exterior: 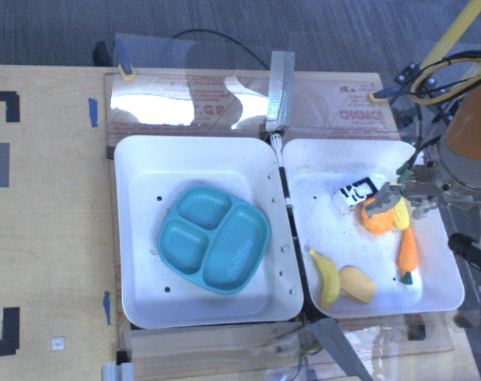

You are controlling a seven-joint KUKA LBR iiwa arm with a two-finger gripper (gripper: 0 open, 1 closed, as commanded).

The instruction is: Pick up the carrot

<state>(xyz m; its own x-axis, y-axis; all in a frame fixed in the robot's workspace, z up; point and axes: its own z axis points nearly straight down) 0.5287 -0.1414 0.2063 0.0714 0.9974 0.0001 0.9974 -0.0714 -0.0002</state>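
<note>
Two white bins side by side in the camera view. Left bin [137, 292] has a blue divided plate [214, 237] in the middle. Right bin [320, 173] has the carrot [407, 252] near its right wall, lying roughly upright w/ green end toward the front. Orange fruit [375, 222] just beside it, banana [326, 275] and a tan potato-ish thing [356, 283] at the front. Gripper [399, 201] sits over the orange fruit, above the carrot's top; can't tell jaw state tbh.
</note>
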